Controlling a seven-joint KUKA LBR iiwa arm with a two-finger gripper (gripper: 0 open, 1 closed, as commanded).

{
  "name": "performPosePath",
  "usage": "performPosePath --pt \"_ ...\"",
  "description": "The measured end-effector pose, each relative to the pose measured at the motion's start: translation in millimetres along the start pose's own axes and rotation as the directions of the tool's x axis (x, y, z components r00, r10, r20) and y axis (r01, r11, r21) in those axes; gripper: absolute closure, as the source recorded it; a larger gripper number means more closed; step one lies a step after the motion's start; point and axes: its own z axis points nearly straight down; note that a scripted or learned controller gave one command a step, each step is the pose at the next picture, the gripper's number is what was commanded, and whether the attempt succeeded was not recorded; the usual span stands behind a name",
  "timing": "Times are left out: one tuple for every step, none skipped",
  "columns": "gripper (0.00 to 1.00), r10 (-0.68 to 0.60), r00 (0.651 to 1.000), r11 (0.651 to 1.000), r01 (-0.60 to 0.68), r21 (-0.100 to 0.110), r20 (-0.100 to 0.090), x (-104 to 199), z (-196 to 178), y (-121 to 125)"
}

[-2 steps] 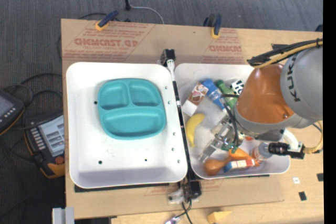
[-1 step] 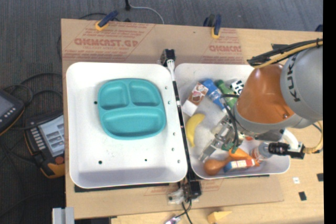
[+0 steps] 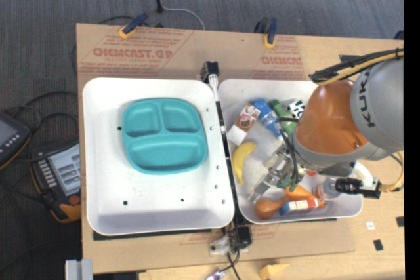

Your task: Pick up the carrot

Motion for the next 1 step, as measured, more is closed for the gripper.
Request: performPosePath --pt "0.0 0.0 1.0 1.0 0.0 0.0 0.0 0.0 0.0 0.0"
